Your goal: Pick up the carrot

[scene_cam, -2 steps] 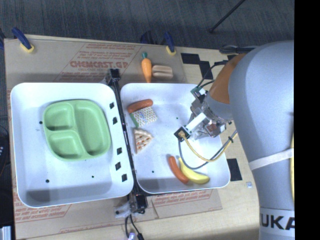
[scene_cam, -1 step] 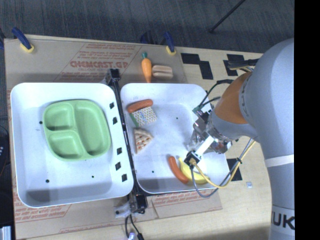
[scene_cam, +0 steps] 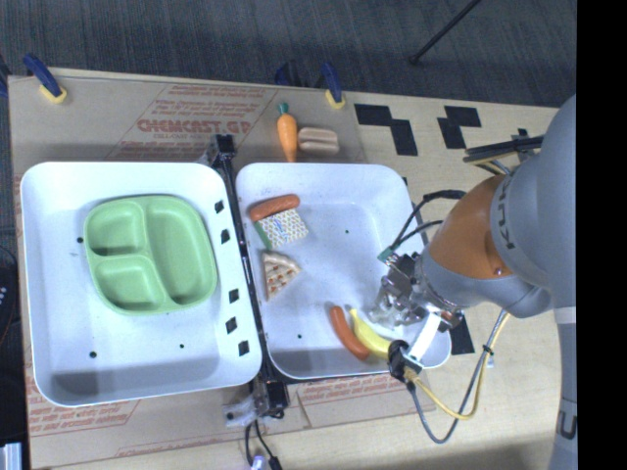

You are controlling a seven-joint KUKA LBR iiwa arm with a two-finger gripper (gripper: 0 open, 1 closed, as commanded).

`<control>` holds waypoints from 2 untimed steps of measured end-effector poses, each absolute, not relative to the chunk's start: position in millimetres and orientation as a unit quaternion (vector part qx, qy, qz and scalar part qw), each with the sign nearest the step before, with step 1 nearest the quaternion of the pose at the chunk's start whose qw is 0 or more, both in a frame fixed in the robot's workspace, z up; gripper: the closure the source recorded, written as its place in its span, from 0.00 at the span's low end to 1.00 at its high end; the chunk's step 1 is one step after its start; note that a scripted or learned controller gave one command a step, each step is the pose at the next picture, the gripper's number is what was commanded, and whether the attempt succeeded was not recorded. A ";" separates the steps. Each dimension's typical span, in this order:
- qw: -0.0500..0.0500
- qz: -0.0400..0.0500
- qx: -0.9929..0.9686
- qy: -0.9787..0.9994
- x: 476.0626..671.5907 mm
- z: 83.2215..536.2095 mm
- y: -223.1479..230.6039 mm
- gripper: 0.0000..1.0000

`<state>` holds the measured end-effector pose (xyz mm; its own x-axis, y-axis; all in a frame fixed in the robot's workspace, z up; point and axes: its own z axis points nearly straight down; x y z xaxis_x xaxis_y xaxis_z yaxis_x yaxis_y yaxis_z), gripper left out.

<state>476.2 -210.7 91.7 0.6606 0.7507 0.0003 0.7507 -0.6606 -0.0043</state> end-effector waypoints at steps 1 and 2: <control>0.001 0.001 -0.926 -0.378 476.8 252.3 -189.5 1.00; 0.000 0.001 -0.921 -0.389 476.5 350.0 -206.3 1.00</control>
